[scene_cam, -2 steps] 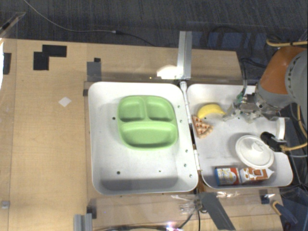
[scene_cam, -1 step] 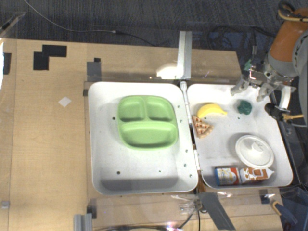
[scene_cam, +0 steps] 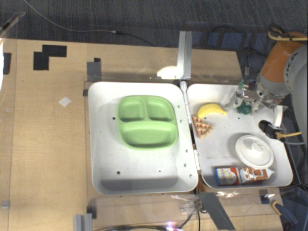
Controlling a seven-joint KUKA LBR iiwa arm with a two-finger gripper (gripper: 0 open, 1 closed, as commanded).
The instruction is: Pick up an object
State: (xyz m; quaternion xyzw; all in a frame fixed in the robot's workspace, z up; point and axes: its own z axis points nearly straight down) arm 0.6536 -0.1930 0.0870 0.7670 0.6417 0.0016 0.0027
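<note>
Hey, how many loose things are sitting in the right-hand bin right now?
5. A banana near the far left corner, a pizza slice just in front of it, a white bowl toward the right, and a can beside a small carton along the near edge. The arm may hide more.

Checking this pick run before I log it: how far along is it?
Done: the arm has reached into the right bin; the gripper sits near its back edge, beside the banana. In hand: nothing visibly lifted. Left: the grasp and lift. Banana, pizza slice, white bowl, can and carton all lie in the bin.
</note>
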